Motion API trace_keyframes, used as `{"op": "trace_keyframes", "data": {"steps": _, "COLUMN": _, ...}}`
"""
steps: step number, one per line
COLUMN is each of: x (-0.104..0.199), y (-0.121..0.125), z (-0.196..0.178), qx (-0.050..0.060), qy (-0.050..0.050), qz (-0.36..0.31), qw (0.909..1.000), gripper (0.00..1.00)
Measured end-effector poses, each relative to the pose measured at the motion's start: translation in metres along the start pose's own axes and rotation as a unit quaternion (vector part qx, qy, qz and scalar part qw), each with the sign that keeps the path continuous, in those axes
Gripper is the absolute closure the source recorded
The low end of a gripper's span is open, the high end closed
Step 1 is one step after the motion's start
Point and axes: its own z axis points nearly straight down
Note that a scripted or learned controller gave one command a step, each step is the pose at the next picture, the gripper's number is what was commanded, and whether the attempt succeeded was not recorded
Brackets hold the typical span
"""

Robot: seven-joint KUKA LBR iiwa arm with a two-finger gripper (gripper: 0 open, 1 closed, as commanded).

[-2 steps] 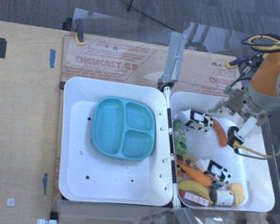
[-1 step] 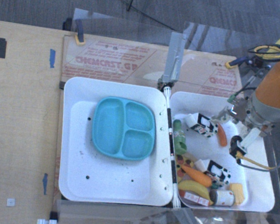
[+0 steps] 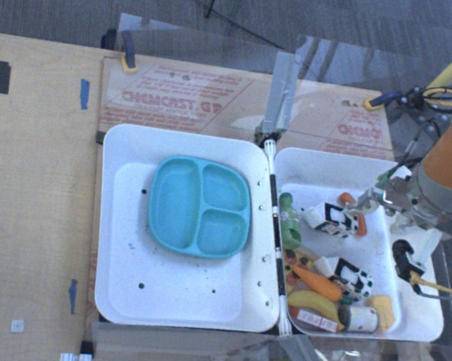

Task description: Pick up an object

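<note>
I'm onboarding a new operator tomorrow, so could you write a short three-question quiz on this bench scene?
1. True or false: the turquoise three-compartment plastic plate lies in the left shallow white bin.
2. Which bin holds the yellow toy banana and the orange toy carrot?
A. left
B. right
C. neither
3. Fill in: the two-finger gripper hovers over the ___ bin, near its far side.

Key: 1 true; 2 B, the right shallow white bin; 3 right.

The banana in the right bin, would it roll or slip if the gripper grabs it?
The banana looks like smooth plastic, so probably light and a bit slippery. Its curve should stop it rolling far. The carrot lies against it and would likely shift too.
</note>
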Motion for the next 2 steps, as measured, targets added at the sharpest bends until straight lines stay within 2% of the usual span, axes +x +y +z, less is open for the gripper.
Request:
{"op": "trace_keyframes", "data": {"steps": 1, "x": 0.0150, "y": 0.0144, "z": 0.0203, "qx": 0.019, "qy": -0.003, "qz": 0.031, "qw": 0.9993, "gripper": 0.00}}
{"op": "trace_keyframes", "data": {"steps": 2, "x": 0.0128, "y": 0.0160, "z": 0.0107, "qx": 0.018, "qy": -0.006, "qz": 0.031, "qw": 0.9993, "gripper": 1.00}}
